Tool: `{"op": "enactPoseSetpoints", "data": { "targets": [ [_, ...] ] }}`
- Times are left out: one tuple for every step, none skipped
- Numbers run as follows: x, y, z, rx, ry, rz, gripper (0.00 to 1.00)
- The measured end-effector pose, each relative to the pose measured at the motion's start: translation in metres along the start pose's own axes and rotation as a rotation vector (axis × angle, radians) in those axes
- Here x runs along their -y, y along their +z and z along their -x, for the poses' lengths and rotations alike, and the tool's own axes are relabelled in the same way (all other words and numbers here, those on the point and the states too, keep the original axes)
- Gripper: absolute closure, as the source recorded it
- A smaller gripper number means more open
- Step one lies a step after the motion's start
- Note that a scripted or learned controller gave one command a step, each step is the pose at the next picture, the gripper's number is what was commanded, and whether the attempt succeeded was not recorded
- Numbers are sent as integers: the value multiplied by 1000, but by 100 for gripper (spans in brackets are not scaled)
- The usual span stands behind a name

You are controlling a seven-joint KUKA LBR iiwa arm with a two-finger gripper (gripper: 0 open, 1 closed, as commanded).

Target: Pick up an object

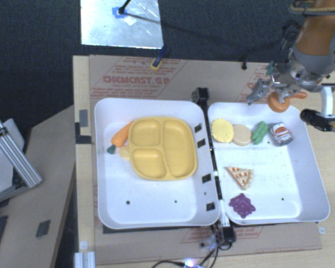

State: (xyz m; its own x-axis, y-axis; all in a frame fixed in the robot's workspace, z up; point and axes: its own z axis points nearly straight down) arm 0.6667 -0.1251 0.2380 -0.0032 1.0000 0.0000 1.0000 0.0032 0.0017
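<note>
My gripper (280,94) hangs over the far edge of the right bin (310,175), shut on a small round orange object (278,103) that sits between its fingers, above the rim. Below it in the right bin lie a yellow disc (222,130), a tan disc (242,135), a green piece (260,132) and a small red and white can (281,134). Nearer the front lie a pizza slice (240,176) and a purple grape bunch (242,205).
The left bin (117,197) holds a yellow divided plate (161,148) with a carrot (120,135) at its left side. A black divider strip (208,149) runs between the bins. A shiny metal sheet (121,14) lies behind the bench.
</note>
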Motion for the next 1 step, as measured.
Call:
{"op": "enactPoseSetpoints", "data": {
  "targets": [
    [-7, 45, 2, 0, -1, -3, 0]
  ]
}}
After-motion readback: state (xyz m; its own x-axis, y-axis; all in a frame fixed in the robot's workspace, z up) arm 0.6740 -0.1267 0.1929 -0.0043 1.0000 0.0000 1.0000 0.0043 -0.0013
